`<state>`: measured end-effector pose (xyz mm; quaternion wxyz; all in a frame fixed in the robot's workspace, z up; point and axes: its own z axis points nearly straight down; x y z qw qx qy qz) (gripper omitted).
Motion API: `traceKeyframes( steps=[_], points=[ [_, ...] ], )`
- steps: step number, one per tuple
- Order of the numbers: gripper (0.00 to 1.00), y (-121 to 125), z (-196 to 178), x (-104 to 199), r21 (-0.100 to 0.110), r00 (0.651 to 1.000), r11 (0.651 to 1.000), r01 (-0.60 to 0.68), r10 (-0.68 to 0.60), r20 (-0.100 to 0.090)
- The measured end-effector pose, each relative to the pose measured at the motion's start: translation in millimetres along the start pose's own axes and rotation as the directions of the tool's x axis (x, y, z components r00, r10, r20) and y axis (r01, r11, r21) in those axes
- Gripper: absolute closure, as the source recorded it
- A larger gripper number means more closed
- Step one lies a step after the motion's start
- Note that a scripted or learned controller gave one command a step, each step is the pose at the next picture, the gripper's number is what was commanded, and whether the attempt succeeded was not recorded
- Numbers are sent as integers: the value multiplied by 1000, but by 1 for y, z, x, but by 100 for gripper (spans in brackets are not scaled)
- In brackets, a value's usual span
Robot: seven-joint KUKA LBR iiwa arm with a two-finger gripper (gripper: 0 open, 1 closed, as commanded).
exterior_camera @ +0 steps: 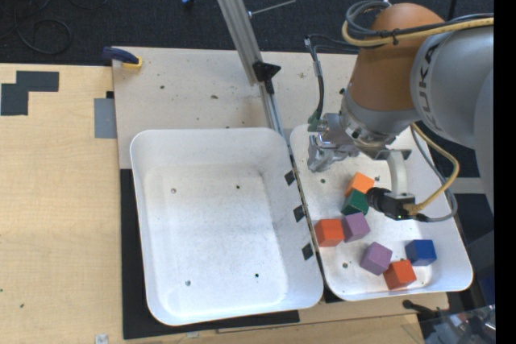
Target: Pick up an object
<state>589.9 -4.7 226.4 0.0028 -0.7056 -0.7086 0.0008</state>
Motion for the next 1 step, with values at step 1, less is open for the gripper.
traceKeyframes(
  steps=[1],
  points=[
    [100, -19, -8, 57, 1, 1000, 1000, 1, -1, 0]
  ],
)
